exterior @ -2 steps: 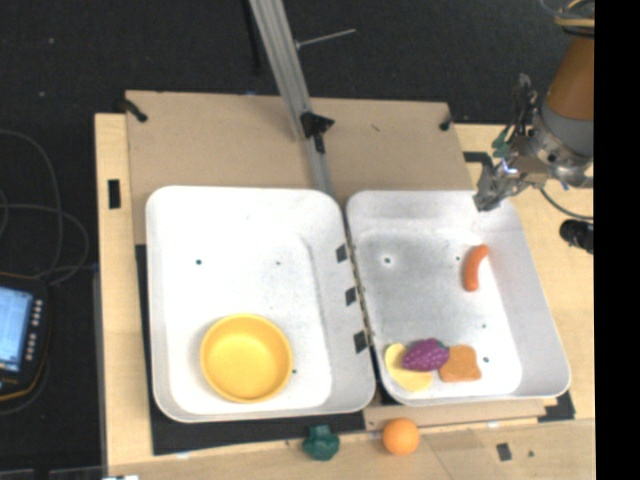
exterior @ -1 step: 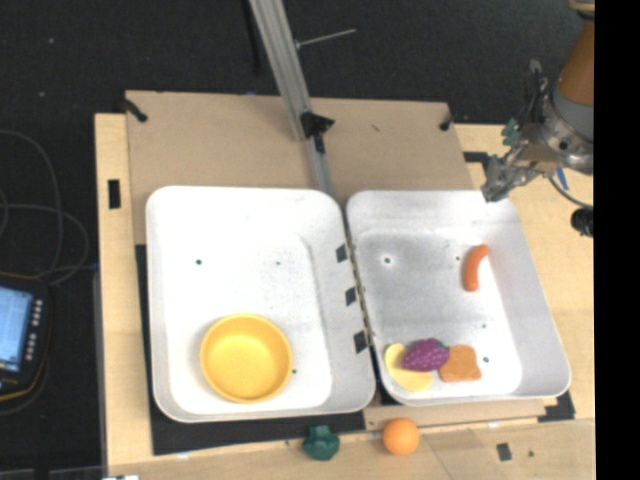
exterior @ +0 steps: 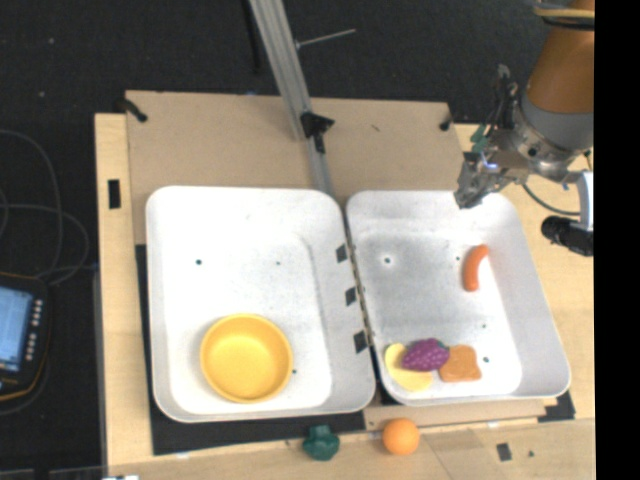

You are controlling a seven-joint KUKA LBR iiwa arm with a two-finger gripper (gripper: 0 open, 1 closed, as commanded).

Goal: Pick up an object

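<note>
I can't tell if the gripper [exterior: 473, 193] is clenched or released, and the little orange carrot [exterior: 475, 267] just below it might roll away when poked.

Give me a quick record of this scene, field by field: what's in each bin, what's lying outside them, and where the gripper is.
left bin: yellow bowl, near front edge
right bin: orange carrot-like piece by right wall; purple grapes, yellow piece and orange chunk clustered at front
outside bins: orange ball and green object on bench in front
gripper: over right bin's back right corner, holding nothing visible
</note>
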